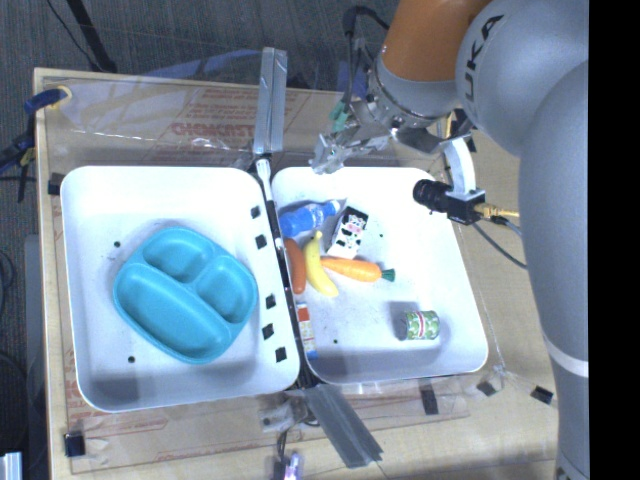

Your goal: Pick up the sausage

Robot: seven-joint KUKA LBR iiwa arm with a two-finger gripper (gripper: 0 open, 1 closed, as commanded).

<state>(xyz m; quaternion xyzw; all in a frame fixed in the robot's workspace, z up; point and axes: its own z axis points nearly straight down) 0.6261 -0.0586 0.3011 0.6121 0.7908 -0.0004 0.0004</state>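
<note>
White plastic bins side by side on bench. Left white bin [90, 368] holds a blue three-compartment plastic tray [185, 292], tilted diagonal.

Right white bin [455, 268] holds the clutter. Reddish-brown sausage [296, 264] lies lengthwise against the bin's left wall, just beside the divider. Yellow plastic banana [318, 266] touches it on the right side. Orange toy carrot with green tip [354, 268] lies across, touching the banana. Blue crumpled packet [304, 216] sits above the sausage near the back-left corner; black-and-white small carton [350, 231] just right of it. Green-labelled small can [421, 325] on its side, well apart, toward the front right.

Grey arm with orange band [440, 18] reaches in from right. Two-finger gripper [333, 154] hovers over the back rim of the right bin, fingers slightly apart, nothing between them. Gripper well apart from sausage.
</note>
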